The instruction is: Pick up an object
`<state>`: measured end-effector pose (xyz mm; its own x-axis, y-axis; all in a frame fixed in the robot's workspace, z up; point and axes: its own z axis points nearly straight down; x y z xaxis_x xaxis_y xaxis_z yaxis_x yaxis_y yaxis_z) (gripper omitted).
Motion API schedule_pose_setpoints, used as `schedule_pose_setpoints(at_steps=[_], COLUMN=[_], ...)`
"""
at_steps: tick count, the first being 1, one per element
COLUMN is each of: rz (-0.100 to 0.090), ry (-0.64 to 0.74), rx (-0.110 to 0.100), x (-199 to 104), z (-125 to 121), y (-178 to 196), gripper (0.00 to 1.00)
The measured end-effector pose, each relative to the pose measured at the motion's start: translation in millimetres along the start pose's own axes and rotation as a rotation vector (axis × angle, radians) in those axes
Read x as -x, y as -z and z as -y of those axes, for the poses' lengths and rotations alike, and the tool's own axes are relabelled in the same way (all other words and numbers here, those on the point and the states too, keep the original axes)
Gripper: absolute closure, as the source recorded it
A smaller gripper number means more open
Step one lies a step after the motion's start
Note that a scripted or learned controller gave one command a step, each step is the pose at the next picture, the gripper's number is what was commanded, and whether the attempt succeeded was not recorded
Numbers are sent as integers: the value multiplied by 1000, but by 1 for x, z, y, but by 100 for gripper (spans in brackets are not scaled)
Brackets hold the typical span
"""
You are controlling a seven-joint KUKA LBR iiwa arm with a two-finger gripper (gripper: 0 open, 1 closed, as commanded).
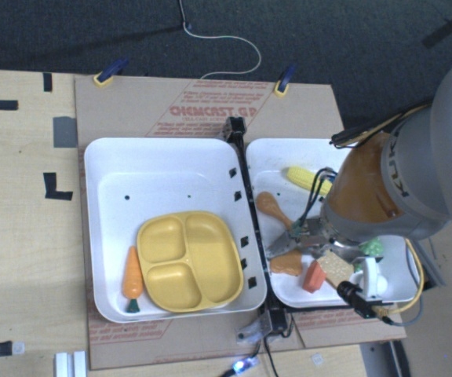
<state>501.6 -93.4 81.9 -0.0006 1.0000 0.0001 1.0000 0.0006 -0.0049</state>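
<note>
Finding: the pick is not yet made, as far as the view shows. The arm [391, 187] is down inside the right bin [332, 149], its wrist over the cluster of toy foods there. The gripper [293, 240] sits low among them, its dark metal tips beside a brown drumstick-shaped piece [271, 207] and just above an orange-brown lump [286, 265]. Whether the claw is wide, narrow or closed on anything — I cannot tell; the wrist hides most of it, and no item is seen lifted clear of the bin floor.

Candidates within reach: the drumstick piece, the lump, a red wedge [314, 277] and a yellow corn cob [303, 177] farther back. The left bin [104, 163] holds a yellow divided plate [188, 259] and a carrot [133, 277], well apart from the gripper.

Remaining, in my judgement: a secure grasp and the lift — essentially the whole task.
</note>
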Motion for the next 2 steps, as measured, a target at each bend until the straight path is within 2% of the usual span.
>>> schedule_pose_setpoints(at_steps=[1,2], rz=[0,1], ry=[0,0], rx=[2,6], x=[0,8], z=[-1,-8], y=[11,63], gripper=[100,100])
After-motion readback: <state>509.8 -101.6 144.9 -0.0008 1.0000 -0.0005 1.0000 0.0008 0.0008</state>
